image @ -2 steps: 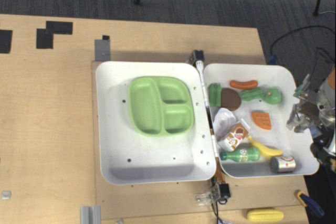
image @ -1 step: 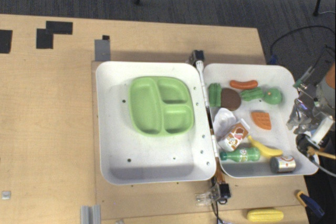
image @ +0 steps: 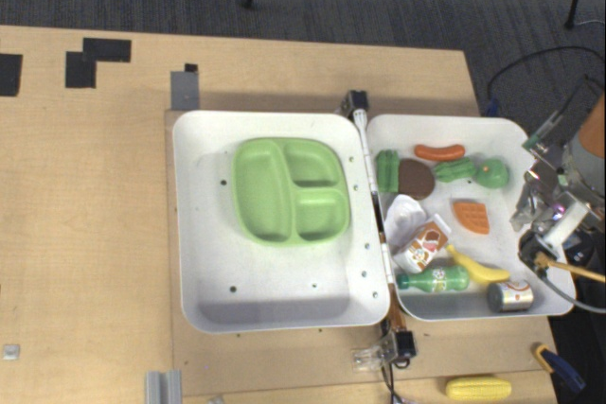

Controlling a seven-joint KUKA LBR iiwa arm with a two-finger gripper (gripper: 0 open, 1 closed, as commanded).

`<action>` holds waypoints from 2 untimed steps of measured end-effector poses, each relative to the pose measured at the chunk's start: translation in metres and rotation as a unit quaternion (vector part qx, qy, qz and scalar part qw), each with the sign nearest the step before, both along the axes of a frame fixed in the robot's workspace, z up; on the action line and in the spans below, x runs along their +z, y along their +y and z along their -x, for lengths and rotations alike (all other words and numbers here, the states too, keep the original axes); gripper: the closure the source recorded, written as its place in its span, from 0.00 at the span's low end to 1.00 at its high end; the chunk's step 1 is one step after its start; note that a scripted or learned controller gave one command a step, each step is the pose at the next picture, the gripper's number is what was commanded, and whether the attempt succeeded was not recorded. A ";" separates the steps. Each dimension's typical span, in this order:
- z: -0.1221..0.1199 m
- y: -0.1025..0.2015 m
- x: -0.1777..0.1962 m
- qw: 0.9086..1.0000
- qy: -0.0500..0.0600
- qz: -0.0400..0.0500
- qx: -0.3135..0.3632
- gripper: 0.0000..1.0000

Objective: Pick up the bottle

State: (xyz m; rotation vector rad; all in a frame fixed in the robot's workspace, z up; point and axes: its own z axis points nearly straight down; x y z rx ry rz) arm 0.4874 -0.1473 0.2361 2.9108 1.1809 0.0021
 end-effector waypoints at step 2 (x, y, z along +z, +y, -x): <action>0.000 -0.016 -0.004 0.988 0.000 0.000 -0.157 1.00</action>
